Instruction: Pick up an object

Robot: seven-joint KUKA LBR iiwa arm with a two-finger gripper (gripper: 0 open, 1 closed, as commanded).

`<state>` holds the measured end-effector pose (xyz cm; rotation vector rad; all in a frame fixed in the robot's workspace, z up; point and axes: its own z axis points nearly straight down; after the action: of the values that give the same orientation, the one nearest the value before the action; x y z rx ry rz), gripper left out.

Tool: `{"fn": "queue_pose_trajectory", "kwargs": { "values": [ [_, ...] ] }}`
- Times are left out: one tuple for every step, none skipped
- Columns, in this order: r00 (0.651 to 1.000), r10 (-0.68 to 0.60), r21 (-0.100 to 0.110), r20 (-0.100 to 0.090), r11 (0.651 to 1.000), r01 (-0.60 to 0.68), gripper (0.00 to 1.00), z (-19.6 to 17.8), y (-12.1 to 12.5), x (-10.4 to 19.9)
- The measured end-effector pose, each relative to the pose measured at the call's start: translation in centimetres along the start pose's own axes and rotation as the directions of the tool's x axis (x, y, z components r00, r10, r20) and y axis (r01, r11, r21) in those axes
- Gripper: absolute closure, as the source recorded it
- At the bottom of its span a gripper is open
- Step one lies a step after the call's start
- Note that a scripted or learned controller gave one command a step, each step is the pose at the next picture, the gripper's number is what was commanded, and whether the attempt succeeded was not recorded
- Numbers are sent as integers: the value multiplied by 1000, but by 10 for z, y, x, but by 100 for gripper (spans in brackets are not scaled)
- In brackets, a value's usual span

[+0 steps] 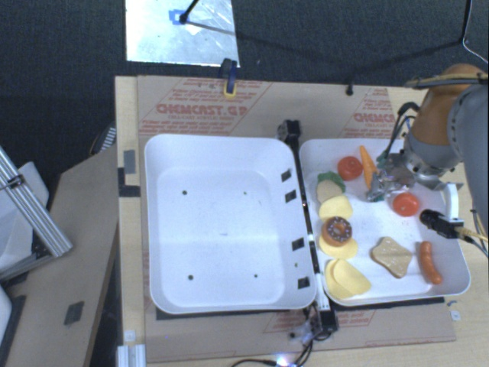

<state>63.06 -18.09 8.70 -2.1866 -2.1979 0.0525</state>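
Note:
The right bin point(380, 222) holds several toy foods. At the back lie a red tomato point(350, 167) and an orange carrot point(367, 167), with a green piece point(331, 182) and a yellow piece point(335, 207) to their left. A chocolate donut point(337, 230) rests on a yellow disc, and a yellow slice point(348, 279) lies at the front. A bread slice point(391, 256) and a sausage point(429, 262) sit at the front right. My gripper point(377, 189) is down in the bin between the carrot and a red ball point(406, 202). Nothing is visibly held.
The left bin point(221, 141) stands beside the right one, a black hinge strip point(299, 197) between them. The grey arm point(439, 132) leans over the right bin's back right corner. A black part point(438, 221) sticks in near the sausage.

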Motion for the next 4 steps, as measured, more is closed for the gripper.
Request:
{"fn": "queue_pose_trajectory", "kwargs": {
  "values": [
    [1000,8,-7,10,1000,-7,100,2,28,24],
    [1000,4,-47,2,999,-4,100,5,-39,71],
    [1000,-1,-34,6,999,2,100,3,11,87],
    [1000,2,-39,5,999,-2,0,3,10,86]
  ]
}}
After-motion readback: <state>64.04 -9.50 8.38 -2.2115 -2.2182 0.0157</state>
